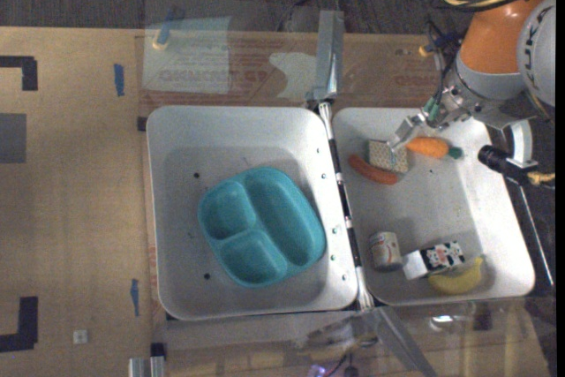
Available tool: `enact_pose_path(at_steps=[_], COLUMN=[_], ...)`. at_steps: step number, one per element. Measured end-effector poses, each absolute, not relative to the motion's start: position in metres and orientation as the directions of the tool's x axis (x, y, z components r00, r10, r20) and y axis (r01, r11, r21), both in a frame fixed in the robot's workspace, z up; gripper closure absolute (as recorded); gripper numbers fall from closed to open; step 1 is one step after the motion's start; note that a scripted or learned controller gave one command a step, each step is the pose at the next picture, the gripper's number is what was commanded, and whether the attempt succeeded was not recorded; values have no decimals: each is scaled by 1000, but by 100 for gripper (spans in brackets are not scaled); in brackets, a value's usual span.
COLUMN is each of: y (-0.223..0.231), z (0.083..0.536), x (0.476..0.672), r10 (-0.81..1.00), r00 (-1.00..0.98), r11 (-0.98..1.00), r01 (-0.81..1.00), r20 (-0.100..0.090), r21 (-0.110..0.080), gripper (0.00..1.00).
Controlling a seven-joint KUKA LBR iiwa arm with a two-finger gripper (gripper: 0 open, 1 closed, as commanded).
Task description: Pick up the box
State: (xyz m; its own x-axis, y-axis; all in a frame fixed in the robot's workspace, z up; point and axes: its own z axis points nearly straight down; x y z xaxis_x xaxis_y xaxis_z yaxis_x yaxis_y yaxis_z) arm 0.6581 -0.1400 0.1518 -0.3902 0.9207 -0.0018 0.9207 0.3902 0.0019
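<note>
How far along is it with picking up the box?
Done: the tool has reached the right bin, just above the box near the carrot. In hand: nothing visibly gripped; the box sits on the bin floor. Left: grasping and lifting.

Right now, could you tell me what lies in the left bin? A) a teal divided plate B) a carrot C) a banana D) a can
A: the teal divided plate sits alone in the left bin, while the other items lie in the right bin.
</note>
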Motion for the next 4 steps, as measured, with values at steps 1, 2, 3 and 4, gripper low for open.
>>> enact_pose_path(at_steps=[1,2,3,4], y=[-120,-123,-124,-127], z=[102,101,100,114], x=[654,673,656,659], r10=[901,953,950,950], r00=[-434,-302,-311,-311], r11=[435,302,311,311], r01=[901,953,950,950], r20=[-8,0,-10,-18], r21=[11,16,22,31], gripper=[0,0,0,100])
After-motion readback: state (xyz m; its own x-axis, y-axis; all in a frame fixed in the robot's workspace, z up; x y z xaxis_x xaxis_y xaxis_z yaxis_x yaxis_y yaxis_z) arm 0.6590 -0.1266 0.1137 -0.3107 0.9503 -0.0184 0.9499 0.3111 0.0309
